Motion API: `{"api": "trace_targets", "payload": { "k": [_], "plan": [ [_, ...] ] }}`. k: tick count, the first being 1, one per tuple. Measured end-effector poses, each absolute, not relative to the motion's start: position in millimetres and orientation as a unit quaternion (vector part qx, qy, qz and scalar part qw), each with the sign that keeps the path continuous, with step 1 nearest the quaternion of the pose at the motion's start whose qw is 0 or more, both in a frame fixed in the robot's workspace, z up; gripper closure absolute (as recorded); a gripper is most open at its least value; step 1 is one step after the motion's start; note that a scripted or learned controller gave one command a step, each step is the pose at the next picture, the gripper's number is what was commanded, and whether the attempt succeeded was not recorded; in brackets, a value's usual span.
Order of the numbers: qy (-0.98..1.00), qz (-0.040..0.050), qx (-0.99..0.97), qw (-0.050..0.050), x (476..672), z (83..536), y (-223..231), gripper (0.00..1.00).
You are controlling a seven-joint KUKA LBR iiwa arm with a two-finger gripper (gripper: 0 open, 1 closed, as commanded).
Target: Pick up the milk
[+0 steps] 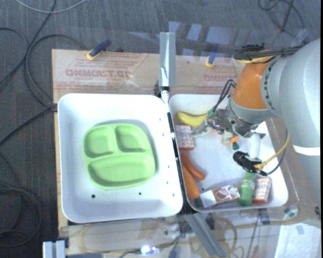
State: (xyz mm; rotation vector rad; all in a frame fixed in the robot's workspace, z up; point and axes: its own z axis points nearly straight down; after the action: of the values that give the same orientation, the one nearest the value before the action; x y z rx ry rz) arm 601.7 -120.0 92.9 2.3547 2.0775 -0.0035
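Two small cartons lie in the right bin (277, 198), and I cannot tell which is the milk. One is a white carton with a brown label (222, 194), lying flat by the front wall. The other is a white and red carton (184, 137) against the left wall. My gripper (219, 126) hangs low over the back of this bin, just right of a banana (191, 119). It is well behind the front carton and to the right of the left one. A small orange and green item (234, 141) peeks out beneath the wrist.
A green bottle (247, 192) and a red carton (262, 189) stand at the right bin's front right. A sausage (192, 167) and a carrot (191, 185) lie along its left side. The left bin (70, 198) holds a green divided plate (120, 155).
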Motion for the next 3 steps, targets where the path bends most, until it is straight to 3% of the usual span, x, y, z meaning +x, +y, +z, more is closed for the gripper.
{"api": "trace_targets", "payload": {
  "k": [1,2,3],
  "plan": [
    [0.702,0.0011,0.712,0.007,486.1,90.6,-192.9,0.00],
    [0.737,-0.0002,0.676,0.000,542.2,202.5,-134.5,0.00],
    [0.803,0.0000,0.596,-0.002,493.0,128.6,-130.3,0.00]
  ]
}}
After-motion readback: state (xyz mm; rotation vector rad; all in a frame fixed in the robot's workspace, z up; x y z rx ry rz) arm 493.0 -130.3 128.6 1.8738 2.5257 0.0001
